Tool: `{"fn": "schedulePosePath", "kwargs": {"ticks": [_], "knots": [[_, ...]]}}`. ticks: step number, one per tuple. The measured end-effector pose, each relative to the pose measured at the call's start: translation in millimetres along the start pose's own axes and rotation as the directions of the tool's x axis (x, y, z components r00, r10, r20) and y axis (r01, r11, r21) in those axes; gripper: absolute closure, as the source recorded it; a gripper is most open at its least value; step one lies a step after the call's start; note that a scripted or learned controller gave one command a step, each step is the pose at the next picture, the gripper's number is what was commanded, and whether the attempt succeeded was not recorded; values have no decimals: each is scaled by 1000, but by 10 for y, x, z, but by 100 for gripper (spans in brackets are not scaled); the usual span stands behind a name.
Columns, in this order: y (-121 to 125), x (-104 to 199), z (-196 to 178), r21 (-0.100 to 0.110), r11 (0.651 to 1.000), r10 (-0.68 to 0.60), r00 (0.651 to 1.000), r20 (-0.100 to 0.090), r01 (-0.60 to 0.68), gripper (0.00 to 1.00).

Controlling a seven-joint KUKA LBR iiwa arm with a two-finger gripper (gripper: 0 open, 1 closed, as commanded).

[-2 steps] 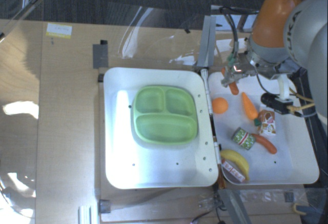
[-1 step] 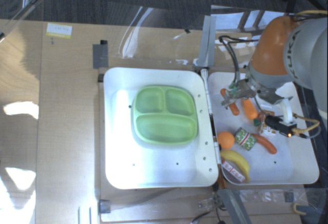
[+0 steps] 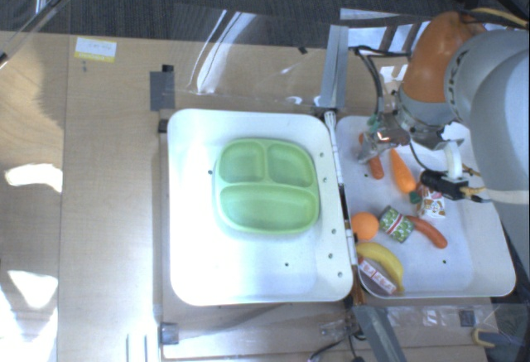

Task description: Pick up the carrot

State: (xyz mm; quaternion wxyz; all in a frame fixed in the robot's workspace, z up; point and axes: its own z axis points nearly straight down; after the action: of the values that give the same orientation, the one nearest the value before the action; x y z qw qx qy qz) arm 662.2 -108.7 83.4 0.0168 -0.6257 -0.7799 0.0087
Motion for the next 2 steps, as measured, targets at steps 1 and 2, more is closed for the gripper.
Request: {"fn": "schedulePosePath", "kwargs": {"ticks": [1,2], "knots": [[83,660,-1033,-44,999,-19,1000,19,20,100],[-319,-96,-132,-32,960,-279,960,28,280,100]]}}
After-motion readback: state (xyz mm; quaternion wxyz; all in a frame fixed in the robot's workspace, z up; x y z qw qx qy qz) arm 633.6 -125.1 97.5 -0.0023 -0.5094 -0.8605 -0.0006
